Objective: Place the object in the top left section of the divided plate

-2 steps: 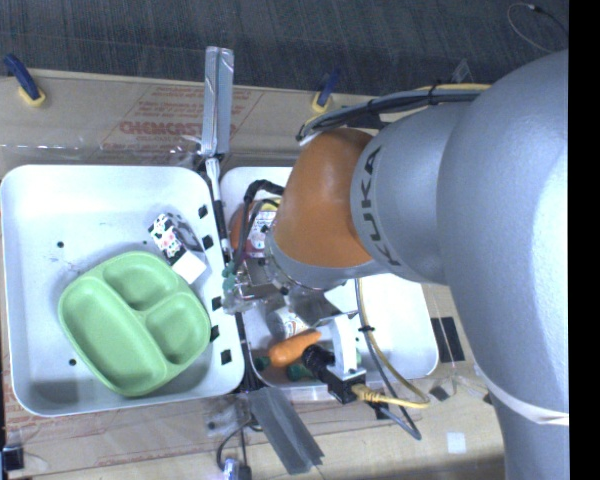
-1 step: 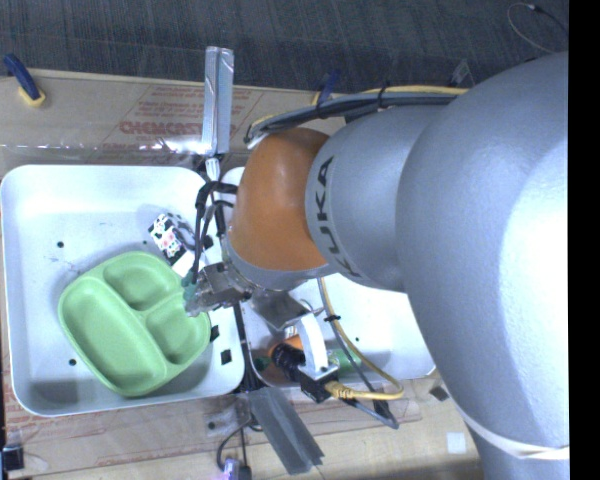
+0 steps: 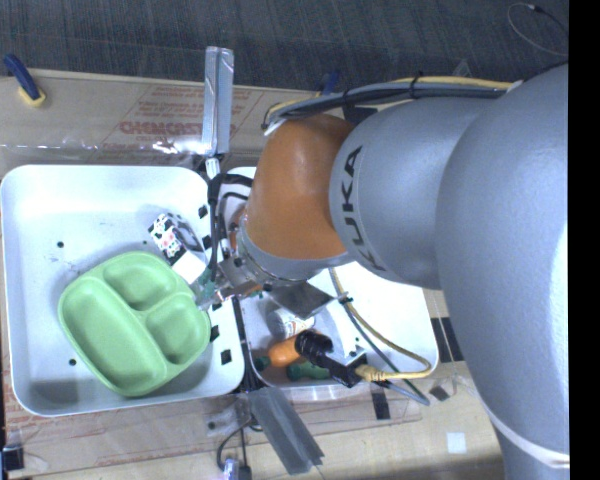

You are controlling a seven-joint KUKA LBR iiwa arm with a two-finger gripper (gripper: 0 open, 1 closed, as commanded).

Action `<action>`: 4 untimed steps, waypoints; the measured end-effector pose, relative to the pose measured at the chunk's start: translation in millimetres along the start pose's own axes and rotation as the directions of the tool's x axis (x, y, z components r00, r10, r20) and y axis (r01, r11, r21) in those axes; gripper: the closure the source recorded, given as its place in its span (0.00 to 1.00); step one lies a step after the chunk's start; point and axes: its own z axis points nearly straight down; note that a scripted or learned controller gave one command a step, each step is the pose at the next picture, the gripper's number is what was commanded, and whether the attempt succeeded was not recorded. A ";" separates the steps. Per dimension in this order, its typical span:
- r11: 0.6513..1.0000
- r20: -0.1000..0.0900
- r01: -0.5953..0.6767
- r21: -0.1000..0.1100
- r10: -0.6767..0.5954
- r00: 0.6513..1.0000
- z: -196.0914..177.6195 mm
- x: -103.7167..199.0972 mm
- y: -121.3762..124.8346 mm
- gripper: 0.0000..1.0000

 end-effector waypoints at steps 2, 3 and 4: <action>1.000 0.000 0.004 0.004 -0.004 1.000 -7.8 -0.4 0.9 1.00; 0.994 -0.003 0.108 0.005 -0.108 0.994 10.9 12.4 3.5 1.00; 0.969 -0.001 0.247 0.001 -0.247 0.969 18.7 -18.8 30.9 1.00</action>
